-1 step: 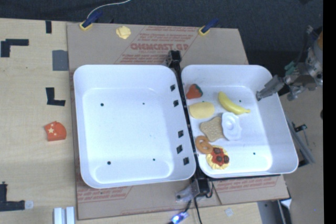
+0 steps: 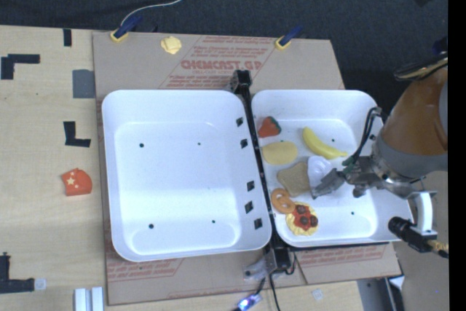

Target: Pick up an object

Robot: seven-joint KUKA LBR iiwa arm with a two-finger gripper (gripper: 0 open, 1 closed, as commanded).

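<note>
The gripper hangs low in the right bin, near a white crumpled thing, with its 2 fingers spread apart and nothing between them. A banana lies just beside. To do it well, I think it should drop straight over 1 toy, then squeeze slowly

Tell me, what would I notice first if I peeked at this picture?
Probably the grey and orange robot arm coming in from the right, with its gripper low over the right bin. Next, the bright toy food huddled in that bin: a yellow banana, a red strawberry by the divider, and a little pizza near the front. A red toy sits alone on the bench at far left.
</note>
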